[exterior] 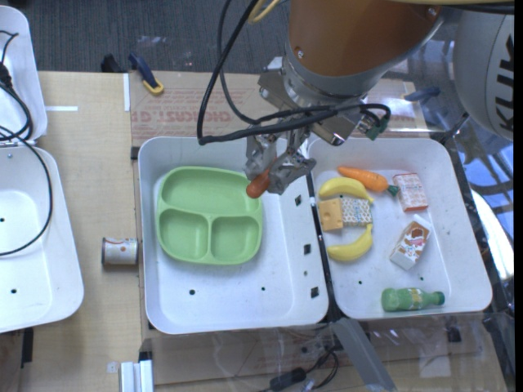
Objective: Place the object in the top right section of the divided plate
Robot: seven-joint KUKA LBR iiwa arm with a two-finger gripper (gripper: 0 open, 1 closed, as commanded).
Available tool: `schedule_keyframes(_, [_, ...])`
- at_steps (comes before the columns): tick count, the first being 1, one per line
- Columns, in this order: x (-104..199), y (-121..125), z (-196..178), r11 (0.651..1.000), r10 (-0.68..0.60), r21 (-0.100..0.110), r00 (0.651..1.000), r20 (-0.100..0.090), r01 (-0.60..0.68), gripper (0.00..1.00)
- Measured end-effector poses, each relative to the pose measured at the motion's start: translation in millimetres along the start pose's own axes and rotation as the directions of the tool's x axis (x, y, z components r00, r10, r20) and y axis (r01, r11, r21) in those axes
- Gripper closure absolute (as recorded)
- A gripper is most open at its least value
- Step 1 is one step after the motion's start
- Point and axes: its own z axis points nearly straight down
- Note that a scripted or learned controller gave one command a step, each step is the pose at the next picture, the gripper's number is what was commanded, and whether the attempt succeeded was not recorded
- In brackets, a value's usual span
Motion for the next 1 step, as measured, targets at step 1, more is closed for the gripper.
schedule_keyframes(1, [32.6, 15.6, 117.7, 1.0, -0.023, -0.002, 1.0, -0.004, 0.023, 1.0])
